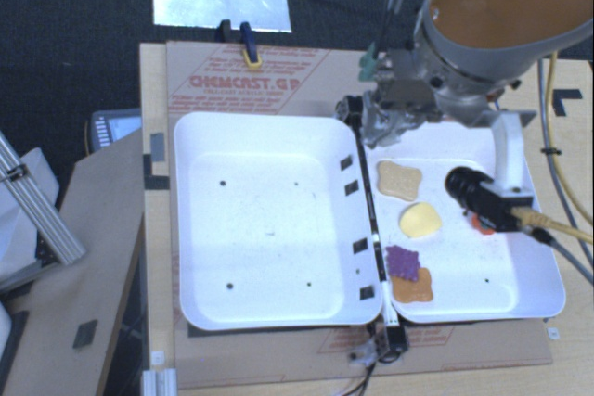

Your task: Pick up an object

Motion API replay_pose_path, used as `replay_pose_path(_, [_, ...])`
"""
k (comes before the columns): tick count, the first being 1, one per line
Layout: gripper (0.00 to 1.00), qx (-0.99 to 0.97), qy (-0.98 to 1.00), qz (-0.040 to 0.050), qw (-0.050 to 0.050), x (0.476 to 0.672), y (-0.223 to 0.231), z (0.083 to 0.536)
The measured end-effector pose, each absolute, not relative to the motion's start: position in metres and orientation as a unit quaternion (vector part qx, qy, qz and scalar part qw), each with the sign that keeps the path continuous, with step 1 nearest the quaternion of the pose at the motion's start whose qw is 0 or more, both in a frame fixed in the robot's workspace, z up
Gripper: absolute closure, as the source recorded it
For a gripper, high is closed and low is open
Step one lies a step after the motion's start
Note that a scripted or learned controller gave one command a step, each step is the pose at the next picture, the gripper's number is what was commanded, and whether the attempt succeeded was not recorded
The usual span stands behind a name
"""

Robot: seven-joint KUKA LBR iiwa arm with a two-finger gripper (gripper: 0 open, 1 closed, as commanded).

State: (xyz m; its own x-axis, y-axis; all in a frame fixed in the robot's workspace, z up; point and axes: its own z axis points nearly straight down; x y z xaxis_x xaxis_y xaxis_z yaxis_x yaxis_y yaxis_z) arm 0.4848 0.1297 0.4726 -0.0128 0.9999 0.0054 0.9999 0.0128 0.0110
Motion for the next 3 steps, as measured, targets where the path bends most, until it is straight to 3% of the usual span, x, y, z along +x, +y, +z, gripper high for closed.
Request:
replay_pose_path(1, [1.00,0.703,0.711,0.0003,-0.001,0.486,0.219,0.428])
replay_pose_path(2, [1.00,0.706,0.708,-0.0072,-0.003,0.485,0.235,0.257])
replay_pose_path(3, [1.00,0.707,0.707,-0.0043,-0.001,0.508,0.233,0.124])
